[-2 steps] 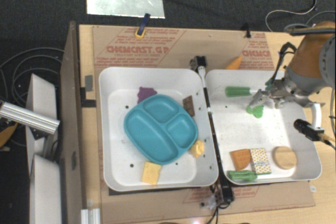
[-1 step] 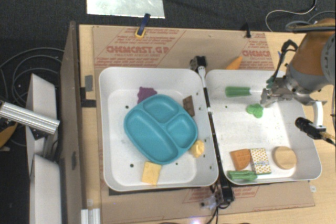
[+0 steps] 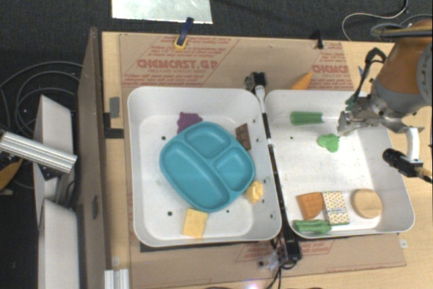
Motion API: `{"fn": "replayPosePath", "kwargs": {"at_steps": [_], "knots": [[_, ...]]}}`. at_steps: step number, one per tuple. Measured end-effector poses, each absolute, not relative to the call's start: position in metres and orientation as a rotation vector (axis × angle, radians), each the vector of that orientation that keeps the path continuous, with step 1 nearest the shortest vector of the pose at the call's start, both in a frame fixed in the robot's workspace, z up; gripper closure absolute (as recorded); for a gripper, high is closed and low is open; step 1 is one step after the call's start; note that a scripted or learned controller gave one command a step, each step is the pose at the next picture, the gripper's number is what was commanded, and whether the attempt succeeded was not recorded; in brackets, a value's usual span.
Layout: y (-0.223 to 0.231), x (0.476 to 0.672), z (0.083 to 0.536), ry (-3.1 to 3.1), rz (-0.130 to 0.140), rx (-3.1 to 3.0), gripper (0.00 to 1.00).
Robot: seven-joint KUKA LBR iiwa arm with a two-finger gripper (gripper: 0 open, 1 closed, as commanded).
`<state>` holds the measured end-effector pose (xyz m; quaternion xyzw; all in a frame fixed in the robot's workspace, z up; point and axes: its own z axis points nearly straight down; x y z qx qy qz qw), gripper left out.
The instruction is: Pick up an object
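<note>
One small green lump [image 3: 329, 142]

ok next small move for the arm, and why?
Probably a short drop straight down onto the green piece. The hand sits in the right bin just up and right of that piece, with nothing seen between its fingers. The green cylinder to its left is the other close option, but the piece lies nearer.
</note>
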<state>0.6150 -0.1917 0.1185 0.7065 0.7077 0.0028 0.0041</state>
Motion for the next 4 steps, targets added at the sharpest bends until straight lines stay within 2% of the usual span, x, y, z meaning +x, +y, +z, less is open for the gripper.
{"fn": "replayPosePath", "kwargs": {"at_steps": [1, 2, 3, 4], "knots": [[-0.192, 0.616, 0.129, 2.217, 0.012, 2.211, 1.0], [-0.192, 0.616, 0.129, 2.217, 0.012, 2.211, 0.0], [-0.173, 0.607, 0.1, 2.226, 0.001, 2.216, 0.0], [-0.173, 0.608, 0.112, 2.226, 0.004, 2.213, 1.0]]}}
